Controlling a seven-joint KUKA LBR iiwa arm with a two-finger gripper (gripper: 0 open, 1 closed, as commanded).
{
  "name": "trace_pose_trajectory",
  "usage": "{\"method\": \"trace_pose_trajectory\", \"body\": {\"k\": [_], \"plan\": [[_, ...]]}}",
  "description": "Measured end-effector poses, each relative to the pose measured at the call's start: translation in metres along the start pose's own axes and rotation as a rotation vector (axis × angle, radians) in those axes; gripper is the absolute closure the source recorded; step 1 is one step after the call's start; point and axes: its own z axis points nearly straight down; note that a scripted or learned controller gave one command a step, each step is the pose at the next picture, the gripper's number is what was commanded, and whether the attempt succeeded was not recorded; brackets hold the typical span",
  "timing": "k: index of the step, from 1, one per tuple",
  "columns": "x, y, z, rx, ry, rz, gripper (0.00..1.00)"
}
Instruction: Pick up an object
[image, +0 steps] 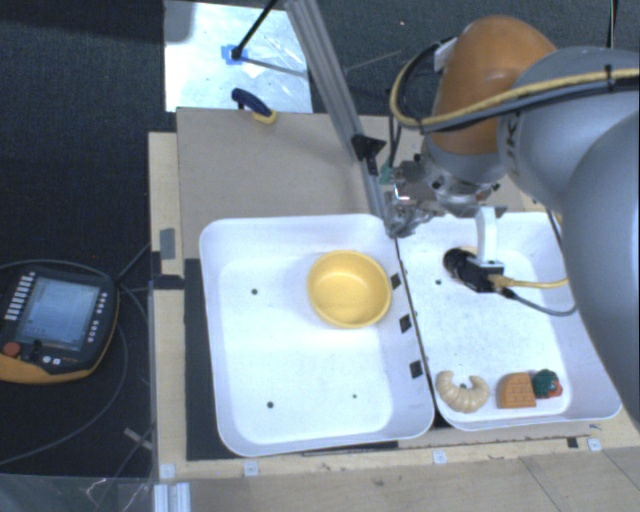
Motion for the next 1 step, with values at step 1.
{"method": "trace_pose_trajectory", "body": {"k": [1], "plan": [[0.0489, 0.0116, -0.0025, 0.000, 0.000, -0.001, 1.00]]}}
